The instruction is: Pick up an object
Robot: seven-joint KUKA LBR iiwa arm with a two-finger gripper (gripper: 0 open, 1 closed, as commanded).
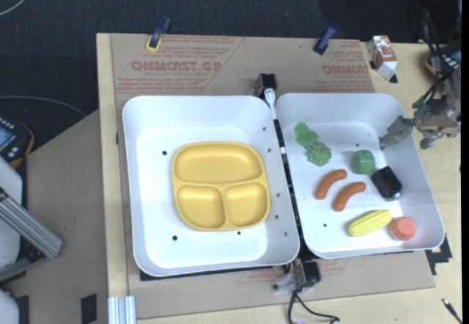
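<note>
Currently the left bin [139, 168] holds a yellow divided tray [220, 185]; the right bin [421, 183] holds sausages [339, 189], broccoli [314, 146], corn [368, 222]. The gripper [399, 132] hovers at its rim, fingers apart, holding nothing.

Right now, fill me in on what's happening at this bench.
A robot arm reaches in from the right, its gripper over the right rim of the right bin, and nothing shows between its fingers. That bin holds toy food: two sausages, a corn cob, a green ball, a broccoli piece, a black block and an orange piece. The left bin holds a yellow divided plate. Nothing is picked up yet.
</note>
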